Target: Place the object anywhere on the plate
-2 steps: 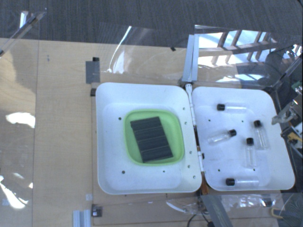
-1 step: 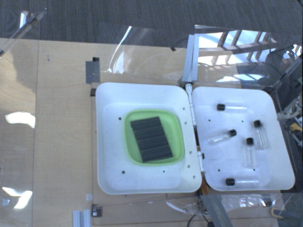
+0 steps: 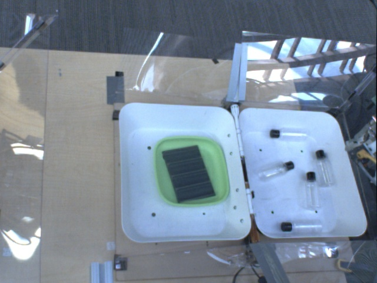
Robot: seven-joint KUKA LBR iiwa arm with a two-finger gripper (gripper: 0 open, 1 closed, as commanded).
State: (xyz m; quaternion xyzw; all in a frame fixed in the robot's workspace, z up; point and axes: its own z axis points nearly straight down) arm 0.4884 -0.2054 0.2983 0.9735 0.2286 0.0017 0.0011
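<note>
Green plate waits, vials still in their bin

Clear vials (image 3: 275, 170) lie scattered in the right bin (image 3: 347, 217), well apart from the green plate (image 3: 221, 170), which carries a dark ridged block (image 3: 188, 173). Slick round glass could roll or slip from a pinch. Tool state: cannot tell.

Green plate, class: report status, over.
Green plate in left bin, dark ridged block on it. Five clear vials in right bin.
</note>
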